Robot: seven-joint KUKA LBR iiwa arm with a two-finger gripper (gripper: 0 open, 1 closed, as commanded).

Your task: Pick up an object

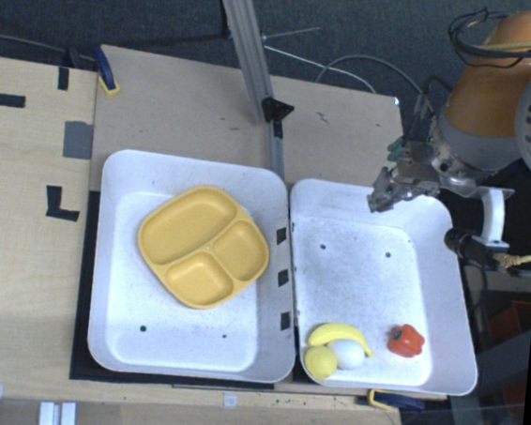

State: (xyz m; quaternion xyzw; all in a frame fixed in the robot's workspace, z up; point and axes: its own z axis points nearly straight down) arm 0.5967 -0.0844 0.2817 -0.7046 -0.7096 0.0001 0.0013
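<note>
My gripper (381,202) hangs over the far edge of the right bin (354,263), well above its floor, with nothing seen between its fingers. At the near edge of that bin lie a yellow banana (339,334), a yellow lemon-like fruit (320,361) and a white egg-shaped object (350,355), all touching one another. A small red pepper-like object (406,340) sits just to their right. A yellow divided plate (203,246) rests in the left bin (112,323).
A metal post (254,55) slants up from the seam between the bins at the back. Cables trail across the bench behind the right bin. The arm's body (490,98) stands at the upper right.
</note>
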